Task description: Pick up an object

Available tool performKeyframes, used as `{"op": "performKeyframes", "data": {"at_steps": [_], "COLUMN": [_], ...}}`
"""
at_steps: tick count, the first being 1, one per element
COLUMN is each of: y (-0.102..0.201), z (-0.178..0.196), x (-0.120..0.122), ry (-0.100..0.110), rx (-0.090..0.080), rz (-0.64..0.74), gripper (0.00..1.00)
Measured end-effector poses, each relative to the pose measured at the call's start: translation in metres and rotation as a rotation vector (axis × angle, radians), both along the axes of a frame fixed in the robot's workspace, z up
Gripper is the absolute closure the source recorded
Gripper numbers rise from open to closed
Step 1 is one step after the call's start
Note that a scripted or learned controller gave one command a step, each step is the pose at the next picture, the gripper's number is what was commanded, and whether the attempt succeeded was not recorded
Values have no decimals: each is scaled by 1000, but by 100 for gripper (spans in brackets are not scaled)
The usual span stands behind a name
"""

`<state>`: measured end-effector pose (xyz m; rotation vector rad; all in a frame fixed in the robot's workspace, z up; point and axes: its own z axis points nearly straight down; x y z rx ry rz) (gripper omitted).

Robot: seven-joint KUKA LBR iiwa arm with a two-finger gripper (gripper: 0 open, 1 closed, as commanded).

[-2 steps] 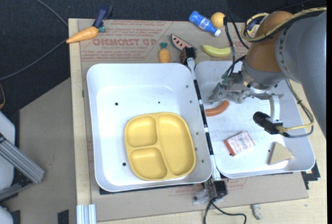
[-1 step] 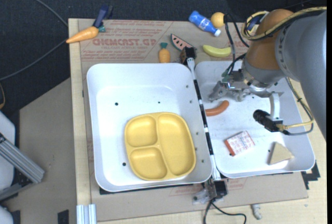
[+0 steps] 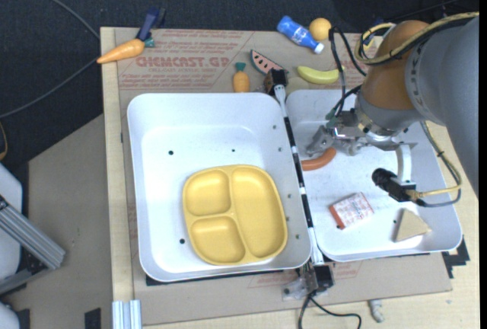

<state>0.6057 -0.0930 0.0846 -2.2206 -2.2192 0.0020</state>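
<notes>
Step in hand: judged to be the approach to a grasp. The arm reaches in from the right, and its jaws hang low over the left part of the right bin.
Jaws: from this slant it cannot be told whether they stand open or closed. Nothing is seen held between them.
Likely target: the orange sausage, which lies flat on the bin floor just beside the bin's left wall and right under the jaws. Whether they touch it cannot be told.
Other candidates: a red-and-white packet nearer the bin's middle and a tan wedge toward the near right corner, both apart from the jaws.
Doing it well: the sausage is long and slightly curved, so the jaws should straddle its narrow width at mid-length and come straight down.
Risk: the wall is close. A jaw on that side may catch the rim or shove the sausage against it, and the rounded body may roll or slip out on closing.
Check: a small lift first, to confirm that the sausage rises with the jaws.
Left bin: it holds a yellow divided plate, which plays no part in this step.
</notes>
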Motion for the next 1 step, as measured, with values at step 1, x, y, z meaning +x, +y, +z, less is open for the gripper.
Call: {"op": "performKeyframes", "data": {"at_steps": [1], "y": [1], "z": [0], "x": [16], "ry": [-4], "rx": [-1], "rz": [1], "gripper": [0]}}
